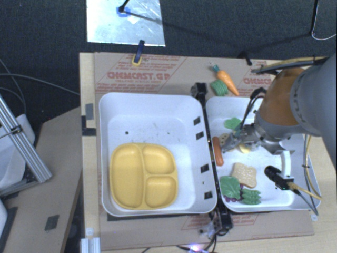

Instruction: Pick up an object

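dark carpet surrounds a bench (pixel 89 141) covered by brown cardboard (pixel 158 73), with two white bins side by side on it. left bin (pixel 152 109) holds a yellow divided tray (pixel 143 174) lying flat toward its near left corner. right bin (pixel 274 202) holds the toy food: an orange sausage (pixel 217 151) lies along its left wall, a green leaf (pixel 232 123) sits toward the far side, a slice of toast (pixel 245 175) rests near the middle, and more greens (pixel 230 186) with a purple bit lie just beside the toast at the near edge. a small yellow piece (pixel 244 148) lies just below the claw. a carrot (pixel 227 80) and a green piece (pixel 219 88) lie outside the bins on the cardboard, beyond the right bin. the arm (pixel 300 99) reaches in from the right, its orange band above the wrist, and the claw (pixel 231 141) hangs low over the right bin between leaf and toast, pointing toward the sausage. whether its jaws are apart or together cannot be told.
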